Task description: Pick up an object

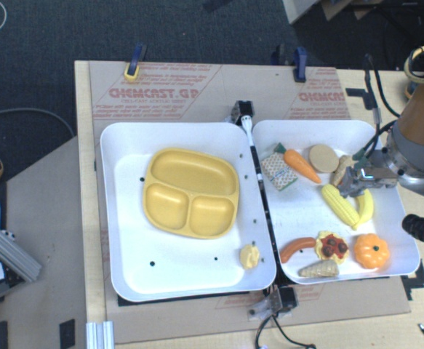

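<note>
The two-finger gripper hovered just above the yellow plastic corn cob in the right white bin; its finger state could not be told. The cob, just left of a yellow banana, looked light, stiff, smooth; grasping across its middle seemed best.

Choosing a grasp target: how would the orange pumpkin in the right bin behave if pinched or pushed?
The pumpkin looks round and smooth, so it may roll or slip from a pinch. It seems a light toy, and the bin wall beside it could stop it.
</note>
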`<state>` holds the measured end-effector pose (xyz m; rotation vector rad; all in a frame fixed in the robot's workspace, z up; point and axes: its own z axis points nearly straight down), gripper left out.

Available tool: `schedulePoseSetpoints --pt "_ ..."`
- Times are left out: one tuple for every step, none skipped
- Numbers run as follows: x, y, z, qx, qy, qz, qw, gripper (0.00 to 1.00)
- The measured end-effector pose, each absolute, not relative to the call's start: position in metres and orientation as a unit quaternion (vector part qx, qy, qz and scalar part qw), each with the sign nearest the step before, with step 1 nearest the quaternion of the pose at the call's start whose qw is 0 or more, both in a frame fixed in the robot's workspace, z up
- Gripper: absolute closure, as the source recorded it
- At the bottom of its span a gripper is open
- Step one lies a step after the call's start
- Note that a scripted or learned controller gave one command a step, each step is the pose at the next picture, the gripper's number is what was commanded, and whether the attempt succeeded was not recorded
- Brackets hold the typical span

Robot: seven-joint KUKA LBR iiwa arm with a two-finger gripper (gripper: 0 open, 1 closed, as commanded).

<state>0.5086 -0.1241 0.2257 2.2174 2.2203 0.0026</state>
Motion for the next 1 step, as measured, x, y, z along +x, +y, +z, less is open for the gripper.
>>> schedulePoseSetpoints --pt "0.5353 -0.0761 0.2346 0.707 0.708 0.0008 0.001 1.0"
